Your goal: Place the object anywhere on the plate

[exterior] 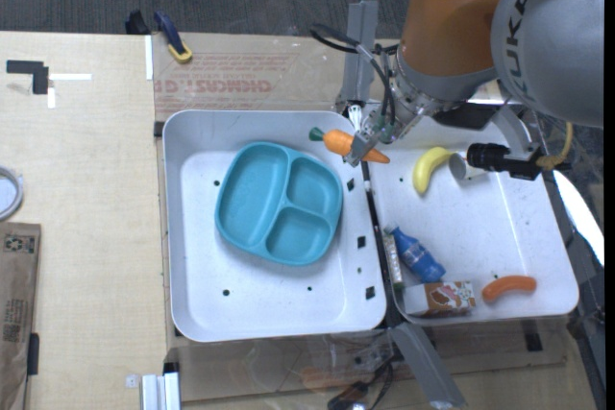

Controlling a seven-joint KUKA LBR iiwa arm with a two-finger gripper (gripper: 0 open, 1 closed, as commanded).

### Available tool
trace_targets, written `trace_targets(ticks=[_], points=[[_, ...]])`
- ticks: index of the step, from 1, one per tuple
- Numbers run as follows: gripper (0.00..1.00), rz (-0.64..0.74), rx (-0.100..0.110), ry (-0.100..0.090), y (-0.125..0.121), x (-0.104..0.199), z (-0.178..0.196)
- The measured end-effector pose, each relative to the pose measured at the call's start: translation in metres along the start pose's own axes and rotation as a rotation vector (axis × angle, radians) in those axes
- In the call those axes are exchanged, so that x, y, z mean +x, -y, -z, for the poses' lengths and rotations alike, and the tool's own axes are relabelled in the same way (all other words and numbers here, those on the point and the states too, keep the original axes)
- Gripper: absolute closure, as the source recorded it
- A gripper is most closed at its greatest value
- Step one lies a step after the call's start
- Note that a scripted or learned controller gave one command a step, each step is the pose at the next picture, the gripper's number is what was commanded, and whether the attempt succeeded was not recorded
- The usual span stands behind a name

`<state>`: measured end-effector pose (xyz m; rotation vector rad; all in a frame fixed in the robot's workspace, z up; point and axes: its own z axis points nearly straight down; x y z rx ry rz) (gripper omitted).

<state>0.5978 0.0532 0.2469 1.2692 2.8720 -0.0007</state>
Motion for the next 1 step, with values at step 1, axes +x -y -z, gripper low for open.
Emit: trace_targets(ticks=[1], points=[[0.00, 0.000, 0.000, 0.000, 0.0001, -0.0002, 0.0000]])
